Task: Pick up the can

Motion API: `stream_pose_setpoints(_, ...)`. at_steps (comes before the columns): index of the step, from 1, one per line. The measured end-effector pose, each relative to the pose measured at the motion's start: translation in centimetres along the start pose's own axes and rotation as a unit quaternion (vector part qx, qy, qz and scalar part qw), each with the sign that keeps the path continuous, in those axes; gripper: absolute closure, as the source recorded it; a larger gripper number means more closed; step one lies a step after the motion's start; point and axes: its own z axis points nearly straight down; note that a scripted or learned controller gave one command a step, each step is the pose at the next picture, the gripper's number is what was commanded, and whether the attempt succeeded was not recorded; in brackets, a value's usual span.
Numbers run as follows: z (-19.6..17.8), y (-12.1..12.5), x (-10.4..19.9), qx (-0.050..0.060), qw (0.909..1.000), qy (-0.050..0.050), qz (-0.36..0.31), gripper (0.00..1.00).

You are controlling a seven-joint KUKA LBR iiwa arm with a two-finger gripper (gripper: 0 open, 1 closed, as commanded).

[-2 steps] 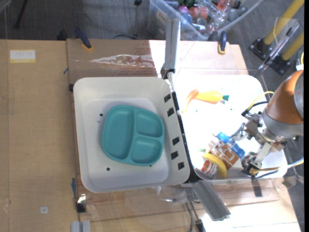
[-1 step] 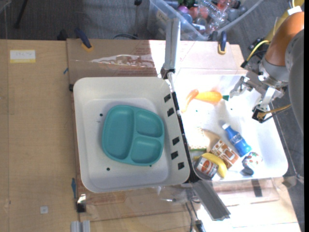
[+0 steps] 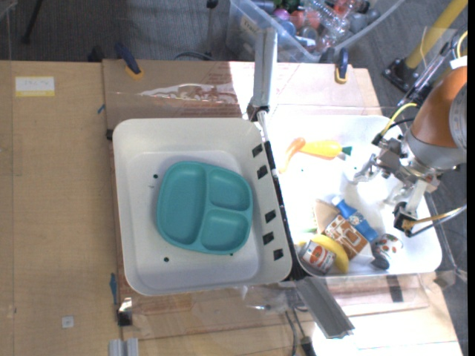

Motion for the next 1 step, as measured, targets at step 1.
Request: stream_pose_setpoints(1,-1.11,0.21,-0.43,-0.003,1.0,-0.005,0.001,1.0)
